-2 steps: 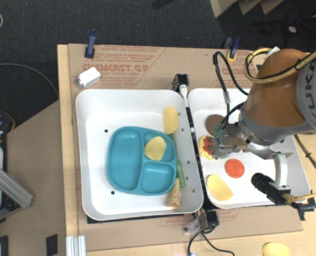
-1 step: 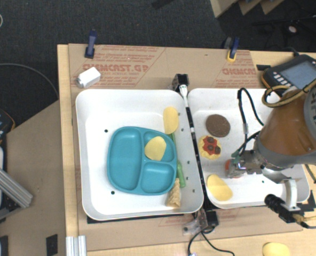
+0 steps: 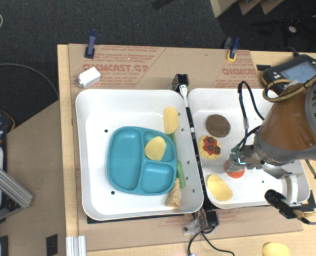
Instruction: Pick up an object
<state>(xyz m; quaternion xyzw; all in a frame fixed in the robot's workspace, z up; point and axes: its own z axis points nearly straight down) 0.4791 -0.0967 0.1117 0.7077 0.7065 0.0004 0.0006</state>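
Pincer (image 3: 236, 163) low in the right bin (image 3: 254, 199), directly over a small red-orange object (image 3: 234, 170); whether it's clenched on it can't be told. Yellow piece (image 3: 219, 188) lies near at 7 o'clock of the pincer, red-yellow toy (image 3: 210, 146) near at 10 o'clock, brown disc (image 3: 218, 125) farther at 11. Left bin (image 3: 91, 143) at 9 o'clock has a teal tray (image 3: 128, 161).

two white bins (image 3: 88, 143), one blue tray (image 3: 128, 161), three yellow pieces (image 3: 171, 119)
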